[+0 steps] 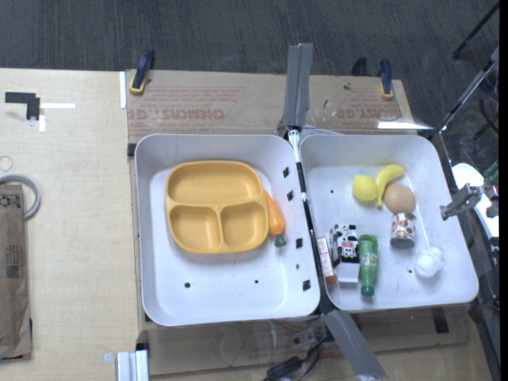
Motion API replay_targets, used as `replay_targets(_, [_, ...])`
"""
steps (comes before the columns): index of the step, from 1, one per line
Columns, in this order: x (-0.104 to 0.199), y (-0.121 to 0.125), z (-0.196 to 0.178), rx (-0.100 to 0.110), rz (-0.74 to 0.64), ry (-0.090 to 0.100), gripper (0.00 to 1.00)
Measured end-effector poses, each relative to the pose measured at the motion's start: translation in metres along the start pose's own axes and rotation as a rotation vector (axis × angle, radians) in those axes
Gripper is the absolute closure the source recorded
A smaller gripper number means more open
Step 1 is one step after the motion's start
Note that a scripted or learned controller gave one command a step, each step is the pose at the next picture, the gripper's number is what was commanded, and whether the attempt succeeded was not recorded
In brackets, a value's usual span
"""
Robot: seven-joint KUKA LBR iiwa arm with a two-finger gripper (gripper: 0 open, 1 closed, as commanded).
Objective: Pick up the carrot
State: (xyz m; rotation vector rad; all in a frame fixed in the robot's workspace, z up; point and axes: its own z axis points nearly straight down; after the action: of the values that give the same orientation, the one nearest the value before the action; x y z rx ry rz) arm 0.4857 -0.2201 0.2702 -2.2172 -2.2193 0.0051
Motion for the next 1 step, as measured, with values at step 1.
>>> replay_targets(1, [0.0023, -0.0078, 0.0966, -0.003, -0.014, 0.000, 0.00])
